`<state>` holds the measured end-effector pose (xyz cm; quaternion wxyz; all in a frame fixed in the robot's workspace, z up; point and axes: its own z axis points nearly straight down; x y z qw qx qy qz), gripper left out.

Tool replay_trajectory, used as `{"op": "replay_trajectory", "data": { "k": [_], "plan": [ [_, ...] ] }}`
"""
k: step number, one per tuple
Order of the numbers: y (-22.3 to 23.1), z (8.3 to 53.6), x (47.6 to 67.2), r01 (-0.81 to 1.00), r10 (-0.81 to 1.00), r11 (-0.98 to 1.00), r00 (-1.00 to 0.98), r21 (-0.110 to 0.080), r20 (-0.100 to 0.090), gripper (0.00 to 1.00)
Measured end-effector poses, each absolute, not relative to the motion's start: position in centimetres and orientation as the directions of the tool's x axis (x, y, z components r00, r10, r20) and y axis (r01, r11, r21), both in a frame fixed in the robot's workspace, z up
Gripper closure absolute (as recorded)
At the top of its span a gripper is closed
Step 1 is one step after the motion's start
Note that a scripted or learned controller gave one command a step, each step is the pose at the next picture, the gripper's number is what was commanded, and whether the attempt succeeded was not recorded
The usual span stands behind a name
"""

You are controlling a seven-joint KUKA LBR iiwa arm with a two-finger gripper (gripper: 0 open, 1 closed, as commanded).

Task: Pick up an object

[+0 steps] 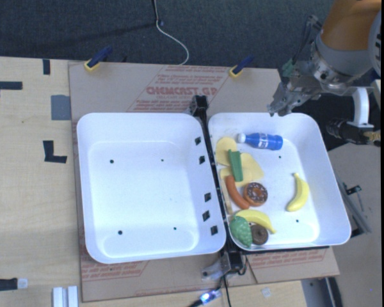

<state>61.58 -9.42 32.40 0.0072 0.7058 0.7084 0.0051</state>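
Gripper: the gripper [278,109] hangs over the far rim of the right bin [320,171], nothing between its fingertips; whether they are spread or pinched I cannot tell from this slant.

Arm: the grey arm [345,37] comes in from beyond the right bin's far right corner, orange band showing above the wrist.

Nearest target: the blue bottle [261,141] lies on its side just inside the right bin's far wall, just near-side and a touch left of the gripper. That is my pick for the object to go for.

Bottle axis: it runs roughly left to right along the bin's far wall, white cap toward the divider. A grasp would likely want the fingers closing across that axis, so front to back.

The move: short drop and a small pull toward the bin's middle, by my reckoning.

Other candidates: a lone banana [297,194] lies toward the right bin's right wall, well clear of the rest, long axis running near to far.

The crowd: against the right bin's left wall sit a green stick [235,165], a sausage [235,193], a chocolate doughnut [255,193] and a second banana [257,219], touching or overlapping, so awkward picks.

Left bin: the left bin [141,184] sits alongside, sharing the divider.
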Motion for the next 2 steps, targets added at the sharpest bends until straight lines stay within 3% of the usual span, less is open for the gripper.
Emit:
{"op": "replay_trajectory", "data": {
  "k": [1,2],
  "plan": [
    [-9.39,32.28,61.35,1.0,1.0,0.003,-0.003,-0.001,-0.002,1.0],
    [-9.38,33.22,61.37,1.0,1.0,0.004,-0.004,-0.001,-0.003,1.0]
  ]
}}
